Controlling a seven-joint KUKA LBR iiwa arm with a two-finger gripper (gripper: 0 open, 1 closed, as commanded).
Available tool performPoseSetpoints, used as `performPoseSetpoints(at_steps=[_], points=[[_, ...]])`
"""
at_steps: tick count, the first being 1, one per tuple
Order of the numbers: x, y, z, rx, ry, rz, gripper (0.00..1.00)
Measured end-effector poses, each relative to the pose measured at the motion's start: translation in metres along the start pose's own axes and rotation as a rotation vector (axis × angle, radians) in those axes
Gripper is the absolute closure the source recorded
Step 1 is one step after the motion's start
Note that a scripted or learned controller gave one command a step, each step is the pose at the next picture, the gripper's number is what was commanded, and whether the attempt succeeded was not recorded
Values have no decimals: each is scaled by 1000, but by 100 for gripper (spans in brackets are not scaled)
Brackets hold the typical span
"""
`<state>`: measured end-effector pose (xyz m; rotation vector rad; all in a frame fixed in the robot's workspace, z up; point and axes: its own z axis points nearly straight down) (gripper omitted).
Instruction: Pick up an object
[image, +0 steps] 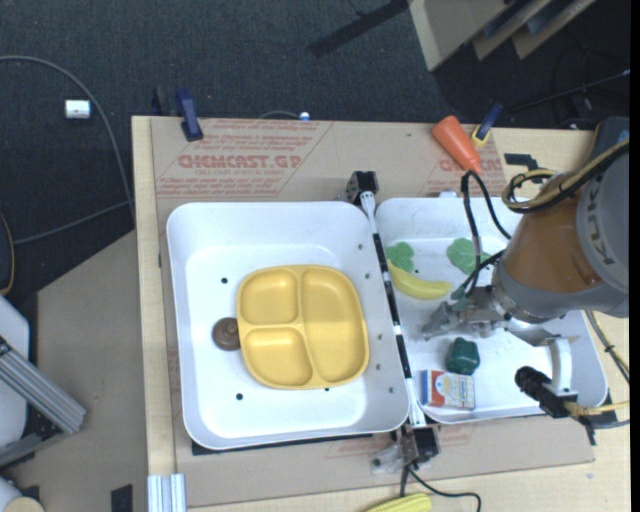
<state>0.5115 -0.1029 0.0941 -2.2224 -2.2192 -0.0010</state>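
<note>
The right bin (590, 375) holds the loose objects. A yellow banana (418, 286) lies on its side near the bin's left wall, with a green leafy piece (400, 255) just above it and another green piece (461, 252) further right. A dark green cup-like object (462, 355) sits mid-bin. A small red, white and blue carton (446, 389) lies flat just below it.

gripper (445, 318) low in right white bin (590, 375) | beside curved yellow banana (420, 287), above dark green block (462, 354) | yellow three-section plate (300, 327) in left white bin (190, 300)
</note>
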Motion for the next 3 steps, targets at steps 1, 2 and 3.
performPoseSetpoints(at_steps=[1,2,3], points=[[3,-33,10,3,0,0,0],[3,-32,-1,-2,-1,0,100],[66,26,-91,-1,0,-3,100]])
